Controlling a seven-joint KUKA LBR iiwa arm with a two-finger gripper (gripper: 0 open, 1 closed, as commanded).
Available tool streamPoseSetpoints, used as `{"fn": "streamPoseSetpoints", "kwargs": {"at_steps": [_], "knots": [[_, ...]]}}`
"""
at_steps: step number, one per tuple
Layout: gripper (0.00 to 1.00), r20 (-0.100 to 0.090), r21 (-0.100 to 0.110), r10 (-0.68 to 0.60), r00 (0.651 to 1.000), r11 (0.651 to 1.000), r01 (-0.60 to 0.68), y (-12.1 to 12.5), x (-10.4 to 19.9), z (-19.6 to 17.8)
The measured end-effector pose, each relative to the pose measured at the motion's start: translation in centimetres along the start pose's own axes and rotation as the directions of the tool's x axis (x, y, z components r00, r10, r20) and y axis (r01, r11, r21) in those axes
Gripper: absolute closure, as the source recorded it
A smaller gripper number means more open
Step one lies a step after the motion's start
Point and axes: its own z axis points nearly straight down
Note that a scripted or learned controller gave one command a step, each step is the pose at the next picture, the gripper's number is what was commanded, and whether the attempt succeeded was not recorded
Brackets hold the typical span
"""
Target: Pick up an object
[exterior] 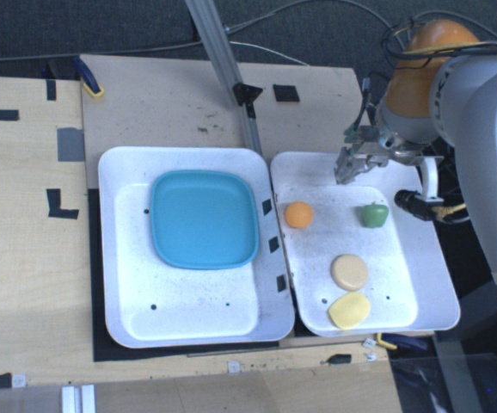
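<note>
A: Where is the gripper (349,172) placed, and can anything be said of its jaws?

B: It is seen over the far part of the right white bin (420,304), with nothing between its fingers. Whether the jaws are wide or narrow cannot be told from this slant.

A: What may be picked?

B: Four things lie in that bin: a small round orange ball (298,215) near the left wall, a small green pepper-shaped toy (373,215) to the right, a flat round tan biscuit-like disc (349,272) nearer, and a yellow lumpy potato-like piece (349,310) just beside it at the near edge.

A: How should the step be done well?

B: The orange ball or the green toy would probably be best aimed at, since both are close to the gripper and well apart from each other. A straight descent centred on the thing is advised, because a round one may roll away.

A: What else is about?

B: A square blue plastic plate (204,218) lies in the left white bin (128,317). The ball's closeness to the bin wall may crowd one finger.
</note>
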Motion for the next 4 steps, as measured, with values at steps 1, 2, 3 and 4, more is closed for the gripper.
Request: {"fn": "streamPoseSetpoints", "kwargs": {"at_steps": [1, 2, 3, 4], "knots": [[1.00, 0.000, 0.001, 0.001, 1.000, 1.000, -0.001, 0.0, -0.3, -6.2], [1.00, 0.000, 0.003, 0.001, 1.000, 1.000, -0.001, 0.1, -0.3, -7.2], [1.00, -0.001, 0.004, -0.002, 1.000, 1.000, 0.002, -2.1, 4.1, -6.6], [1.00, -0.001, 0.003, -0.002, 1.000, 1.000, 0.002, -3.9, 9.1, -7.9]]}}
